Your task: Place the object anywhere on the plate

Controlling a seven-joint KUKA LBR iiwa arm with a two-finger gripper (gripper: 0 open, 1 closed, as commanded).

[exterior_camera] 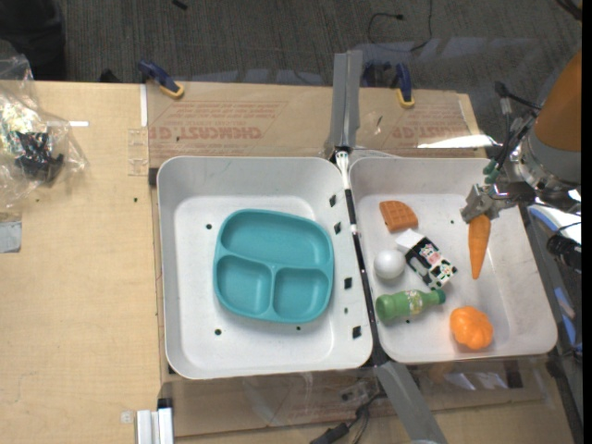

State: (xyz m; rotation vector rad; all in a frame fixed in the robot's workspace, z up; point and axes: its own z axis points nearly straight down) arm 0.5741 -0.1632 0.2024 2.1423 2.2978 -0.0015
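Gripper (481, 207) in the right bin (546, 336), fingers pinching the thick top of the carrot (478, 241), presumably so it hangs clear for carrying left to the teal plate (274, 265); carrot's long axis runs far-to-near, tip pointing toward the near rim.

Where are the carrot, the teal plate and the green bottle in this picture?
carrot (478, 243): camera view, middle of its orange body.
teal plate (274, 226): camera view, floor of its large upper compartment.
green bottle (403, 305): camera view, middle of its green body.
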